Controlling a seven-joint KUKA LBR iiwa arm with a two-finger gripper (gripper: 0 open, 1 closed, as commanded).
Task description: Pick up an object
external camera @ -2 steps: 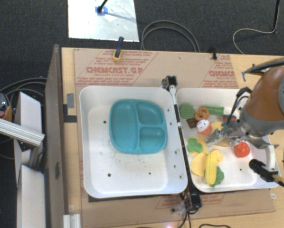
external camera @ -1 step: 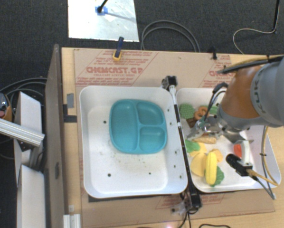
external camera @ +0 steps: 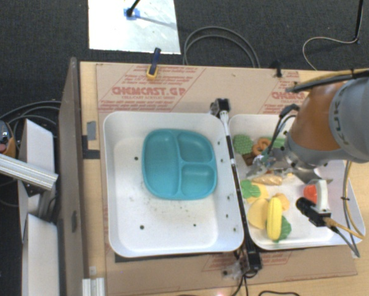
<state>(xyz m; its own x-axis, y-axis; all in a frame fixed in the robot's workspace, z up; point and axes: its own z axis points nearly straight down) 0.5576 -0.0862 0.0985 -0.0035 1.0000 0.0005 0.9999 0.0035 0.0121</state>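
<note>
Tan and pale, a bread-like piece lies in the right bin, and the gripper sits low right above it, so this looks like the object being targeted, though that is a judgement. Whether the jaws are open or closed cannot be told; the wrist hides them and nothing shows clearly between them. The step in hand seems to be the final descent or the grasp itself. The next move calls for closing squarely on one item without catching its neighbours, then a straight lift; the crowding makes a slip or a double grab likely. Around the gripper the toys are packed close: a green piece at eleven o'clock, a small brown ring at twelve, another green piece at seven, and a banana at six, lying on a yellow slice. A red-and-white item lies at four o'clock, near the bin's far side. At nine o'clock from all this, the left bin holds a teal divided plate, lying flat with its compartments bare.
</note>
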